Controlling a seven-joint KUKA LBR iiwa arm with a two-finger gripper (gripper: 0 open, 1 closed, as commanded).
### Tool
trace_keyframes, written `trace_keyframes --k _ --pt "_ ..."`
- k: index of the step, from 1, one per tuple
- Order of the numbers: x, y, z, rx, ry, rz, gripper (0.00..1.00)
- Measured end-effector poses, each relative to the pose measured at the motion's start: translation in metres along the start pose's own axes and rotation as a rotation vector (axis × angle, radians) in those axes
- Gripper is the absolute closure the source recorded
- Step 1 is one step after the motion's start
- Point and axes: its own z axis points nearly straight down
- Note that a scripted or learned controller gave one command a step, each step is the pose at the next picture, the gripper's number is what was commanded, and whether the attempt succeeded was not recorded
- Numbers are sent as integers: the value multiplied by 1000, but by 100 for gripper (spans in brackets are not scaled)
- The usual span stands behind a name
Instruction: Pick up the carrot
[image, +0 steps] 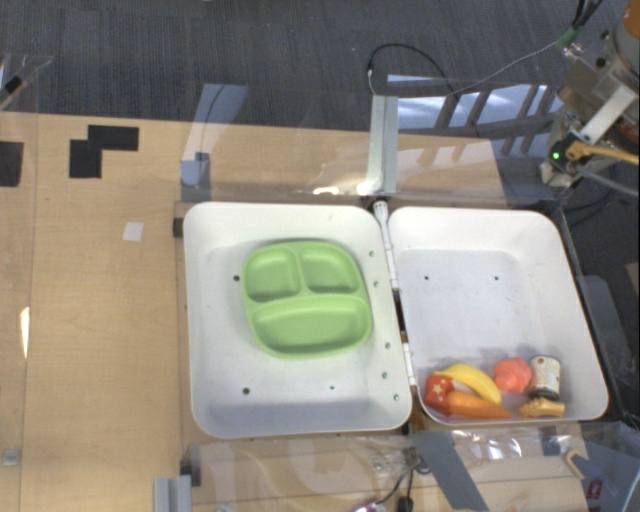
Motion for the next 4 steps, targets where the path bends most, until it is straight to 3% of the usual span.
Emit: trace_keyframes --k 4 --pt "8 -2 -43 -8 5 -36 100"
